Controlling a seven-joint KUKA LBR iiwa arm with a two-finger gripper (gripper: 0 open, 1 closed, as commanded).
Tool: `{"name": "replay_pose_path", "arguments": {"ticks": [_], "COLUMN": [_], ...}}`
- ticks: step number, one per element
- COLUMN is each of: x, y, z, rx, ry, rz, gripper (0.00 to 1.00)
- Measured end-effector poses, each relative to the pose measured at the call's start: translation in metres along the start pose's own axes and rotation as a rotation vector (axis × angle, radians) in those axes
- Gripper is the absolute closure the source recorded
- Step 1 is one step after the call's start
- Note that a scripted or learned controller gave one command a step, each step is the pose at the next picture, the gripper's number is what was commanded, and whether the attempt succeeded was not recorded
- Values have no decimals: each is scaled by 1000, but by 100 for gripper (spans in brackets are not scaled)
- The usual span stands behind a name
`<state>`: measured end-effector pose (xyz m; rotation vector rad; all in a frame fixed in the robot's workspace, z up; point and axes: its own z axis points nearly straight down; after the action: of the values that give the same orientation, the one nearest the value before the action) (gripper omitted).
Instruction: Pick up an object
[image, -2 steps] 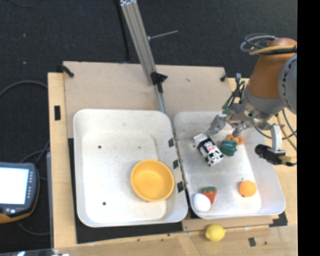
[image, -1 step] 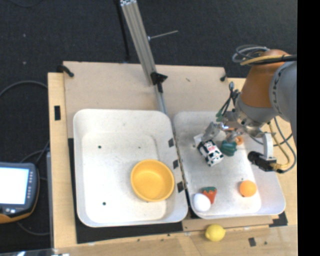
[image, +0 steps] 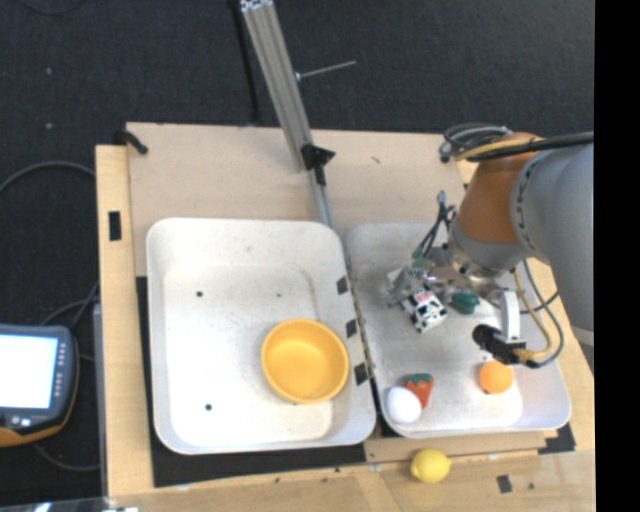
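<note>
**Arm low over the right bin**

Dark carpet surrounds our wooden bench (image: 220, 175), which carries two white bins. We see a yellow bowl (image: 305, 360) in the left bin (image: 200, 260). Over the right bin (image: 545, 405) the gripper (image: 420, 295) sits just above a black-and-white die (image: 430, 314); we cannot tell whether it grips anything. Near the front wall lie a white egg (image: 404, 405), touching a red strawberry-like toy (image: 423, 388), and an orange ball (image: 494, 377). A lemon (image: 430, 465) rests outside on the bench.

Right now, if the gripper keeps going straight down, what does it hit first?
Most likely the black-and-white spotted die, right under the gripper in the right bin. Height is hard to judge from this view; it may already be touching.
</note>
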<state>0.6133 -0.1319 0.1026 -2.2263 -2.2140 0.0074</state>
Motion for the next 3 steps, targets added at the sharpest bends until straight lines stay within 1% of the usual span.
{"name": "replay_pose_path", "arguments": {"ticks": [1, 2, 3], "x": [0, -2, -4], "y": [2, 7, 7], "z": [-14, -79, -129], "rx": [-9, -12, -6], "ry": [2, 1, 2], "rz": [5, -4, -8], "gripper": [100, 100, 100]}}
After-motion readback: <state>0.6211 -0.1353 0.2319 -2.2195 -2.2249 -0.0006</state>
